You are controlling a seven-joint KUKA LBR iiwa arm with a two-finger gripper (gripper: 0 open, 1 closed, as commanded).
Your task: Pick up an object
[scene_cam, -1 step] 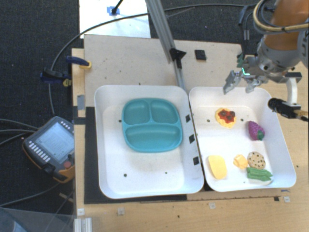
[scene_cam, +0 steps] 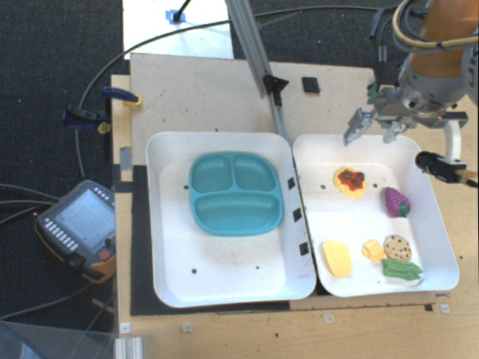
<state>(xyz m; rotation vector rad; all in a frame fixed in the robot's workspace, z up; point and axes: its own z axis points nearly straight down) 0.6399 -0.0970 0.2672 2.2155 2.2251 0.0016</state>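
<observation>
here, nearest the camera along the front of the right bin (scene_cam: 441, 275), four small toy foods sit bunched together: a yellow wedge (scene_cam: 337, 259), a little yellow lump (scene_cam: 372, 250), a speckled cookie (scene_cam: 397, 247) and a green bean pod (scene_cam: 402, 270) that touches the cookie's front edge. that crowding is the first hazard, since fingers dropping on the cookie would likely catch the pod or nudge the lump and close on nothing clean. further back the purple grapes (scene_cam: 396, 201) lie near the right wall, where one finger could strike the rim before it closes. the small round pizza (scene_cam: 350, 181) lies alone in the middle, but it looks flat, so the fingers might slide over it. the left bin (scene_cam: 172, 275) holds a teal divided plate (scene_cam: 235, 193), wide and shallow, a poor fit for a narrow grip. farthest off, the gripper (scene_cam: 373, 127) hangs over the back rim of the right bin, its fingers spread and holding nothing, apart from every toy. a straight descent from there would land on the rim or bare floor near the back wall.
</observation>
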